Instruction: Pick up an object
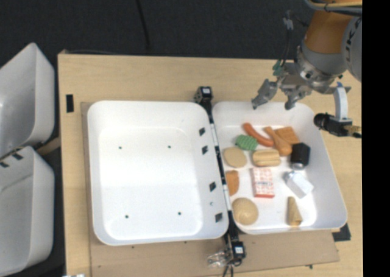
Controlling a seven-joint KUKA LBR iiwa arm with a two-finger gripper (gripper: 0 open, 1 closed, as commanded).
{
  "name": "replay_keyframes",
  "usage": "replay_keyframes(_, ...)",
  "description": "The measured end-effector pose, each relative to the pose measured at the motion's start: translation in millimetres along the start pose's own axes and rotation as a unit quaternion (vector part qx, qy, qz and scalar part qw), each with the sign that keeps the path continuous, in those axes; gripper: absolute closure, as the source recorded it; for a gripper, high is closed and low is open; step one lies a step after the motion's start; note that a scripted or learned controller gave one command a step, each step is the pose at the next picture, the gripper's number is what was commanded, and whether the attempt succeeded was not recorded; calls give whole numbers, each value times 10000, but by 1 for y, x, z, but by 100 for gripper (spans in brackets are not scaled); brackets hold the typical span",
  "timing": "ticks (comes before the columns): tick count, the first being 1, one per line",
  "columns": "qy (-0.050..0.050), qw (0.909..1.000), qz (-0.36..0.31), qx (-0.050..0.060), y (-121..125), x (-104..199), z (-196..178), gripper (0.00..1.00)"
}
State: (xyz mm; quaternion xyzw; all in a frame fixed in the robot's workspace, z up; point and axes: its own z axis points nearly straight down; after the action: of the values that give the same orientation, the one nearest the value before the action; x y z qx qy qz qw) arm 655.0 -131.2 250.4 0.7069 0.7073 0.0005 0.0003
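My end effector (275,98) hangs spread above the right bin's (332,190) far rim (nothing between the fingers). The red sausage (257,135) lies in that bin, near its far rim.

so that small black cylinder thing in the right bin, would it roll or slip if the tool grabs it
The black cylinder looks short with rounded sides, so a nudge could probably set it rolling. Its surface seems smooth and slightly glossy, so it may slip from a loose pinch. It sits close to the orange block and the crumpled white piece, so pushing it would likely disturb them too.
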Motion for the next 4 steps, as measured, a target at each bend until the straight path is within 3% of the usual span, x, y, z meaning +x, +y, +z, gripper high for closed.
replay_keyframes(1,0,10000,-15,-11,1,0,-11,100)
replay_keyframes(2,-28,9999,-21,-100,30,-4,-162,100)
replay_keyframes(3,-38,9999,3,-98,33,-34,-312,100)
replay_keyframes(4,8,10000,9,77,33,-20,-157,100)
